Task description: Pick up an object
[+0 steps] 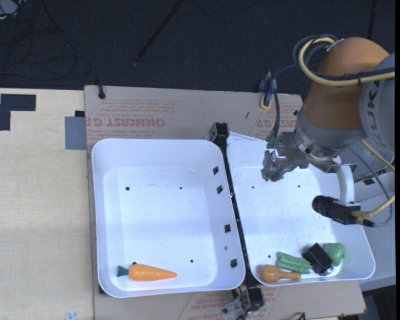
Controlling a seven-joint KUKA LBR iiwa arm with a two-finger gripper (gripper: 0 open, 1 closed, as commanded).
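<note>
My hand (275, 167) hangs over the right bin (300, 199), grip unreadable. Toys cluster at its near edge: pear (278, 274), green pod (294, 263), black block (317, 258). Carrot (151, 272) lies in the left bin (160, 172).

The shallow white plastic left bin (107, 179) sits touching the shallow white plastic right bin (357, 272) at its three o'clock side. An orange toy carrot (151, 272) lies at seven o'clock in the left bin. At six o'clock in the right bin, an orange pear-shaped toy (278, 275), a green pea-pod toy (294, 263) and a black block (318, 258) cluster together.
</note>
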